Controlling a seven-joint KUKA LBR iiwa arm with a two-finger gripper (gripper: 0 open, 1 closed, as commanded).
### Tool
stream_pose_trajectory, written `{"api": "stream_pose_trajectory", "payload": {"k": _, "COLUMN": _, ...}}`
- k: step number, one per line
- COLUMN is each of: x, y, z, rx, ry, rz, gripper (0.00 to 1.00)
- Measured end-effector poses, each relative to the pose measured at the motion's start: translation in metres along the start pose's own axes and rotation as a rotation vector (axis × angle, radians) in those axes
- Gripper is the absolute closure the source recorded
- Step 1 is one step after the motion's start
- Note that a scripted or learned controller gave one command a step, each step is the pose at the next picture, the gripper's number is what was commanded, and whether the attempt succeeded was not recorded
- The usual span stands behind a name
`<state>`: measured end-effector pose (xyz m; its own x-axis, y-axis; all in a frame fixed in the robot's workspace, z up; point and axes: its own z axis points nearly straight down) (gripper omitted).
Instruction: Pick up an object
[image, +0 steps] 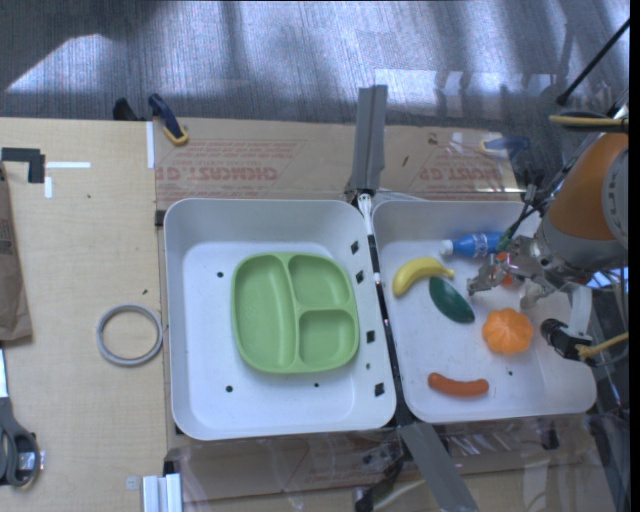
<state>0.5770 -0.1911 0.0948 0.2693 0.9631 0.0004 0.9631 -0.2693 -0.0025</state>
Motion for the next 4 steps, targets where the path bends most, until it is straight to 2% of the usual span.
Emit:
{"api": "stream_pose_trajectory", "payload": {"k": 1, "x": 0.034, "y": 0.056, "z": 0.009, "rx": 0.048, "ry": -0.017, "rz": 0.17, "gripper": 0.0}}
{"api": "stream_pose_trajectory", "payload": {"k": 2, "x": 0.077, "y": 0.049, "z": 0.007, "rx": 0.043, "ry": -0.03, "rz": 0.486, "gripper": 0.0}}
{"api": "stream_pose_trajectory", "payload": {"k": 4, "x": 0.092, "y": 0.043, "z": 0.007, "rx": 0.031, "ry": -0.017, "rz": 1.076, "gripper": 0.0}}
